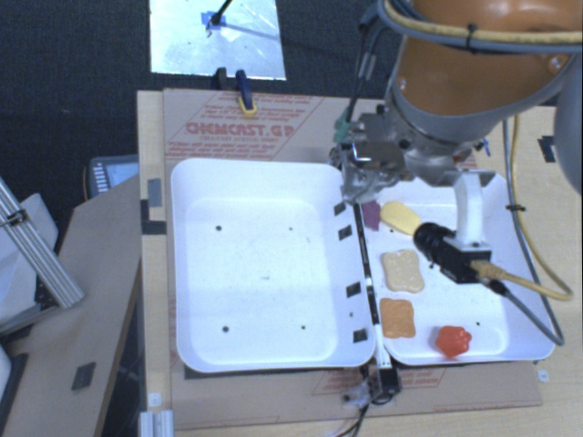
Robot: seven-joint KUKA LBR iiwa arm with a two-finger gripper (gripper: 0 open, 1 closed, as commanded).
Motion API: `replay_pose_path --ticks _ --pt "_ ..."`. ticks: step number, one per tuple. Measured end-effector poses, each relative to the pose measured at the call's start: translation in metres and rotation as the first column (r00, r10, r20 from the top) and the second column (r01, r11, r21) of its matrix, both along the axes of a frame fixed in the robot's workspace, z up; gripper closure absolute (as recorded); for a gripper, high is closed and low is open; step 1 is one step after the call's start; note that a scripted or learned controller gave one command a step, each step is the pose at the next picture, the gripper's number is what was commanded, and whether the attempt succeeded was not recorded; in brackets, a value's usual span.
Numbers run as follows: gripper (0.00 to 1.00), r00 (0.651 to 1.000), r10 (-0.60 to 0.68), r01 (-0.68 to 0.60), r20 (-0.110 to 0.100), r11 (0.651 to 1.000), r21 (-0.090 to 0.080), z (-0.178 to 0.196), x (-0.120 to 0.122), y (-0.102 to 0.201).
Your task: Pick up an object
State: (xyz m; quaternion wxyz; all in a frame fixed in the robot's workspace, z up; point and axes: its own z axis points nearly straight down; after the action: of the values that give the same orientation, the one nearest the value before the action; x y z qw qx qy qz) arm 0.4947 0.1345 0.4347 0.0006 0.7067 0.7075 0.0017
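We see the gripper (pixel 364 189) low over a small purple block (pixel 371 213) in the right white bin (pixel 524 312); nothing lifted yet, grasp unclear.

Dark carpet (pixel 73 53) (shiny sheet (pixel 219 25) beyond)

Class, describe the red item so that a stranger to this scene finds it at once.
Start at the right white bin. Look to its near edge, beside the orange square piece. The red item is the bin's one red, lumpy thing.
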Motion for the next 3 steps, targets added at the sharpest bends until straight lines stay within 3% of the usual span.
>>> replay_pose_path --ticks 1,2,3 --pt "1.00 1.000 0.005 -0.005 0.000 1.000 0.000 0.011 -0.008 0.018" --pt "1.00 1.000 0.007 -0.007 0.002 1.000 0.001 0.022 -0.007 0.017" --pt "1.00 1.000 0.006 -0.006 0.000 1.000 0.001 0.036 -0.008 0.050"
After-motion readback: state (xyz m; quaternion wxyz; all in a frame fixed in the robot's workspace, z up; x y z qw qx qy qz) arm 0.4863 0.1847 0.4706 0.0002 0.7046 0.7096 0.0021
